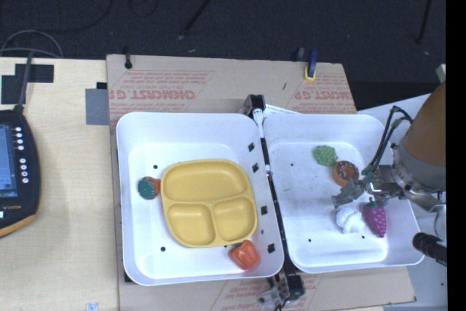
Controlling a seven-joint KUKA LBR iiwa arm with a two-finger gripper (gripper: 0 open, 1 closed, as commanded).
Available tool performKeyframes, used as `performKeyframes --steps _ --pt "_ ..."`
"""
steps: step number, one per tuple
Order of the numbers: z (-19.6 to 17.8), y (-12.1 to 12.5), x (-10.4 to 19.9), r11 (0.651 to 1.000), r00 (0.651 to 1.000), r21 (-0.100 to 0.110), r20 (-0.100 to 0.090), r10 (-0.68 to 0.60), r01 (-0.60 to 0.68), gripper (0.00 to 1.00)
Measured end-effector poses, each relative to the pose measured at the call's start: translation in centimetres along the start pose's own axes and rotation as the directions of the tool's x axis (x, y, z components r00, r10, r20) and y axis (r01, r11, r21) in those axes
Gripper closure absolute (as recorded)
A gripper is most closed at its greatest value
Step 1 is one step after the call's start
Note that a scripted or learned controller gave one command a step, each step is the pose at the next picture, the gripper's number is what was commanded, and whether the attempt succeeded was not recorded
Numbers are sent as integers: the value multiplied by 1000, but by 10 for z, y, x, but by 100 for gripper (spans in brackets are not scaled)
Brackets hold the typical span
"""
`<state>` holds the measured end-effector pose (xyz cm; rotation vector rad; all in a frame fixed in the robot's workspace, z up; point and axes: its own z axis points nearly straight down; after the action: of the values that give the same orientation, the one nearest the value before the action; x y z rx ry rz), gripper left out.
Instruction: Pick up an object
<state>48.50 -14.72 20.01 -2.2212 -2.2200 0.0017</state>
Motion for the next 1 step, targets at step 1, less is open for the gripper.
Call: performKeyframes --steps 1 --pt "116 -9 -34 1000 1000 -1 -2 1 -1 0"
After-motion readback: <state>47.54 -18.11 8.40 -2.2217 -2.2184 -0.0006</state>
